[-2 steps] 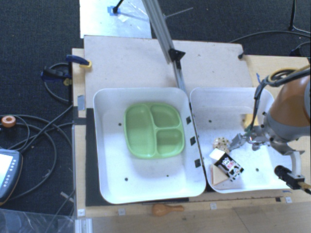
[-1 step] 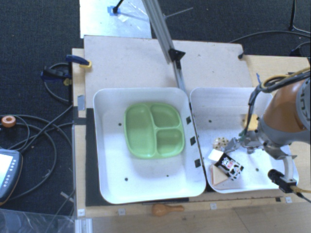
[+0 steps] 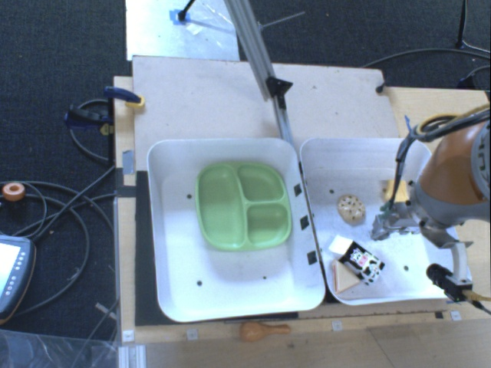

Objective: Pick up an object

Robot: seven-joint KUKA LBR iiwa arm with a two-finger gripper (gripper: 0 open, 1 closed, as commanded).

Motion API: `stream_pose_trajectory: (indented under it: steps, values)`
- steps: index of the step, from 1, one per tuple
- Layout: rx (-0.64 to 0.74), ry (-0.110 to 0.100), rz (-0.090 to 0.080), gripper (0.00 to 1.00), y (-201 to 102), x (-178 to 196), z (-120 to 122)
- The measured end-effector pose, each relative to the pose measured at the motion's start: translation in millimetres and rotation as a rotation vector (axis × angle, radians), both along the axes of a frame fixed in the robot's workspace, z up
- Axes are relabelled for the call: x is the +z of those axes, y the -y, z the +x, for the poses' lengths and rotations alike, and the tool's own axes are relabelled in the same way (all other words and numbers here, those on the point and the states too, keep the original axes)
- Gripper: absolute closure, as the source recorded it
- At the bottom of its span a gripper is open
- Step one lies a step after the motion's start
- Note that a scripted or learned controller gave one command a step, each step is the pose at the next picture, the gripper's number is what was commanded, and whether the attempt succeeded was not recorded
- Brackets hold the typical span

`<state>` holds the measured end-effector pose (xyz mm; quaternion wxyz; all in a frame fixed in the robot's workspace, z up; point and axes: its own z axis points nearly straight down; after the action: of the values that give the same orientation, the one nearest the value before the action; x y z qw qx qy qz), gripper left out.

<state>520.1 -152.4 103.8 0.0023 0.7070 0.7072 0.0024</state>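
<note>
Writing-wise, nothing readable anywhere, just a cow-print black and white carton (image 3: 362, 262) with no legible label. It lies in the right bin (image 3: 337, 159) near the front wall, next to a tan wedge (image 3: 345, 277). The pincer (image 3: 383, 226) sits just up and right of the carton, close but not touching. Can't tell its state. A round speckled cookie (image 3: 350, 208) lies left of the pincer. Left bin (image 3: 230, 301) has a green divided plate (image 3: 244, 206).
</note>
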Motion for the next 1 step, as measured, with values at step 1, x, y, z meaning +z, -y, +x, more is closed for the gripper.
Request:
stream_pose_trajectory:
  steps: [1]
  values:
    - [0.005, -0.001, -0.002, 1.0, 1.1, 43.5, 4.0]
